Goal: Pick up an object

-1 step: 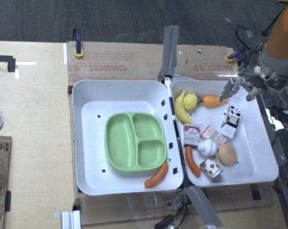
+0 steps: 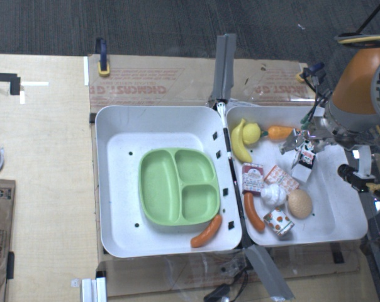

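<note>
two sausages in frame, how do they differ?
The sausage in the left bin is orange; the sausage in the right bin is a darker red. The left one lies at a slant just below the green tray; the right one runs nearly up and down along its bin's left wall, beside the egg and packets. Both are slightly curved, similar in length, and lying flat.

I see left bin [image 2: 108, 168]: tray [image 2: 178, 186], sausage [image 2: 206, 231] before it | right bin [image 2: 341, 222]: banana [image 2: 239, 141], egg [image 2: 299, 204], cartons [image 2: 253, 178]
</note>
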Robot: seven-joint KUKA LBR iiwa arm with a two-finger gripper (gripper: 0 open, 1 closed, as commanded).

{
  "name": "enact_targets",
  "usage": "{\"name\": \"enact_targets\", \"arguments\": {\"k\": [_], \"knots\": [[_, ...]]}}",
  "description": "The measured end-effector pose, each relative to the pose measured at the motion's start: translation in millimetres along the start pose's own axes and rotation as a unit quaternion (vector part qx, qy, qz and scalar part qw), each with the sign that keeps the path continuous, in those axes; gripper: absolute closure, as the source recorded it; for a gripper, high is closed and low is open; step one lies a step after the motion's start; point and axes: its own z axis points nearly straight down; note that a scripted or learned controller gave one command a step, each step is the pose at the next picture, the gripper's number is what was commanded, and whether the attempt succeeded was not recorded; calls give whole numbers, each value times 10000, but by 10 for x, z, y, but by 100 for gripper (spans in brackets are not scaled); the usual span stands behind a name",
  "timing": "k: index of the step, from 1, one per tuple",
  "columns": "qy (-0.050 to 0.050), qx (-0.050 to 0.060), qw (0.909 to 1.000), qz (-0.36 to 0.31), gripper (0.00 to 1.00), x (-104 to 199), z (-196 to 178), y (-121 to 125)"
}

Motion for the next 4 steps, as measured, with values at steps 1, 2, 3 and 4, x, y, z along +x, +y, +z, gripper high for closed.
{"name": "enact_targets", "arguments": {"k": [1,2,3,4], "knots": [[24,-36,9993,371,0,-330,141,178],[40,-33,9999,131,0,-359,149,450],[63,44,10000,-15,0,-358,151,628],[80,17,10000,8,0,-371,150,616]]}}
